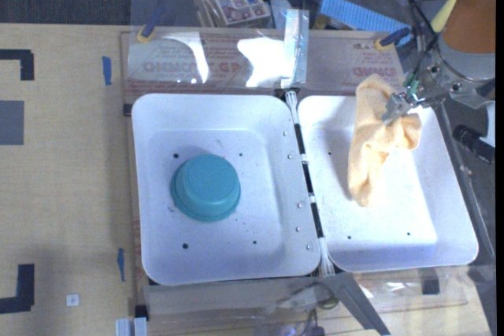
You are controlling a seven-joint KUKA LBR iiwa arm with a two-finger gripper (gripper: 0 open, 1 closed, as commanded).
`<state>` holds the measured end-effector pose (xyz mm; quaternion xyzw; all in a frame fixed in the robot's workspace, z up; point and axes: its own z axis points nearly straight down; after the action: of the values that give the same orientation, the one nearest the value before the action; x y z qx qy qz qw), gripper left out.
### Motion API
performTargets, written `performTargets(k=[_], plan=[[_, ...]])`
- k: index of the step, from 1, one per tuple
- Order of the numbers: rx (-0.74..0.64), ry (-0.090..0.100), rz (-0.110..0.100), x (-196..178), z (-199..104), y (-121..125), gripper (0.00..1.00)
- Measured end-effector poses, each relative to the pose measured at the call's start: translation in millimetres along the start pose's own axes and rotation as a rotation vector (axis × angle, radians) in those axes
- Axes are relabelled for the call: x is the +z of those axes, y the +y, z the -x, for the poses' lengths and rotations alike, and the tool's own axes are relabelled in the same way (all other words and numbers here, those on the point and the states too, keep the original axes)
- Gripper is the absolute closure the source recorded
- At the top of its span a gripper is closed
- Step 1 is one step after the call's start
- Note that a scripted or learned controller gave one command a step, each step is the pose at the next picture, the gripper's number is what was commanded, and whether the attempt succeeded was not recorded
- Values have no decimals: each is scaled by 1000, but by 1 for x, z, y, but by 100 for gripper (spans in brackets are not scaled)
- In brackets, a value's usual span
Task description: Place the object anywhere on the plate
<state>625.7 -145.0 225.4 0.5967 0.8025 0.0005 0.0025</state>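
Hanging from the gripper [396, 105], a pale yellow cloth [375, 139] is seen pinched by its upper corner between the fingers, its length trailing down and to the left of the gripper over the right bin [441, 240]. The teal plate [206, 186], which looks like an upturned dish, is found well to the gripper's left in the left bin [157, 130]. A thin corner hold is judged likely to slip in transit, and the trailing end could be snagged on the ridge between the bins, so the cloth might be dropped short of the plate
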Motion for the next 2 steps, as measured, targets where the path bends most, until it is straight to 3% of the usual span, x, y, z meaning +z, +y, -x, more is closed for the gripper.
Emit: performTargets(k=[2], plan=[[-801, 5, 0, -8, -113, 1, 100]])
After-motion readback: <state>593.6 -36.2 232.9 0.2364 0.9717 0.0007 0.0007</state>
